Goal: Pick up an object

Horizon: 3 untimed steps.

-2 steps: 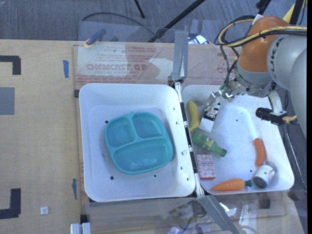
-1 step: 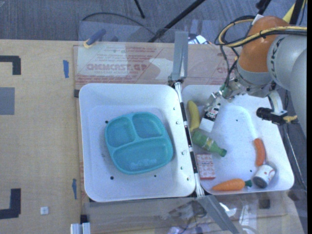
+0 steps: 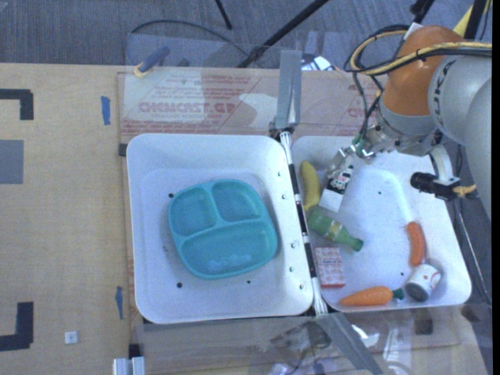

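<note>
Divided plate (image 3: 223, 229) in left bin (image 3: 148, 162); banana (image 3: 311, 184), bottle (image 3: 333, 230), carrot (image 3: 366, 296) in right bin (image 3: 461, 276).

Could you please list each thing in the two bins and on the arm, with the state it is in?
hand: low over the right bin's far left corner.
teal plate: flat, upright, in the left bin.
banana: lying along the divider.
green bottle: on its side.
carrot: lying at the near wall.
sausage: lying flat.
cup: tipped over.
red packet: lying flat.
</note>
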{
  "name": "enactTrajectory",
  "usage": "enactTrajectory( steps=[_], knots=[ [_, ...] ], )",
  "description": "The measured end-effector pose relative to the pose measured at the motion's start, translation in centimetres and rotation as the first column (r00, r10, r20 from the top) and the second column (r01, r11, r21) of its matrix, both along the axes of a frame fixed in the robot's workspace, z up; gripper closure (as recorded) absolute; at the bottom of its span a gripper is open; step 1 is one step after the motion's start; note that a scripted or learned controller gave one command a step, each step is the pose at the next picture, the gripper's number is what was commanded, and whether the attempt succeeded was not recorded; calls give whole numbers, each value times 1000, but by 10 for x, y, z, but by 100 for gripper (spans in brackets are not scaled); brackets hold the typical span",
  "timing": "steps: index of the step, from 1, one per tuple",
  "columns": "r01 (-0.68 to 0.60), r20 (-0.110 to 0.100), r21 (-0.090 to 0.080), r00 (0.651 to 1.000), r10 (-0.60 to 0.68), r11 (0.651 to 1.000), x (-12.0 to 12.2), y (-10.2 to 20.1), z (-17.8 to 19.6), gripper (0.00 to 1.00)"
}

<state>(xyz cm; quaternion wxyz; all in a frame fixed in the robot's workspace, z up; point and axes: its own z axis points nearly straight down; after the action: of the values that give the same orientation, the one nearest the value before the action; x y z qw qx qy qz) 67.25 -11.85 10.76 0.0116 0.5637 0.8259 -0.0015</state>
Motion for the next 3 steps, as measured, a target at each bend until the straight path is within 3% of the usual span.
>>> enactTrajectory(
  steps=[1,2,3],
  knots=[
    [-10,22,12,1000,10,1000,6,9,15,100],
    [-16,-2,26,1000,16,1000,3,17,12,0],
    [15,-13,15,1000,-15,1000,-41,13,-21,0]
  ],
)
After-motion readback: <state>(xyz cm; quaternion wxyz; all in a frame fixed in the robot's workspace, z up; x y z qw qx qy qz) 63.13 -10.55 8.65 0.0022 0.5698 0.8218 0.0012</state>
